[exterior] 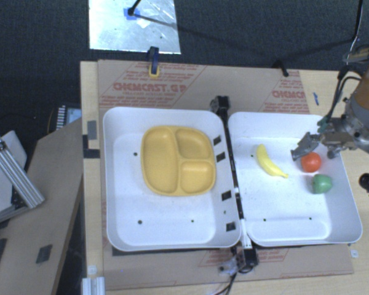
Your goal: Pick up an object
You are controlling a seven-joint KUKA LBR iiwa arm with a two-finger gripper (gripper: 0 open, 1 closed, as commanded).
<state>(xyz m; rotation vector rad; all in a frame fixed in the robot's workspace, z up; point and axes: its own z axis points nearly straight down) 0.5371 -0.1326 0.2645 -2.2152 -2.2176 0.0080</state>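
Reaching in from 3 o'clock, the arm [364, 112] slants down over the right bin [295, 229], its wrist low and its tool [309, 149] just above the red ball [311, 161], at that ball's 12 o'clock. Whether the tool is spread or pressed together I cannot tell. A green ball [321, 184] lies near the red one at its 5 o'clock, and a banana [270, 161] at its 9 o'clock. A yellow tray [177, 160] sits in the left bin [120, 183].

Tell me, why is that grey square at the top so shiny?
In the camera view, the silvery sheet catches the light and glares in pale streaks; the white bins look bright and evenly lit, and the banana casts hardly any shadow.
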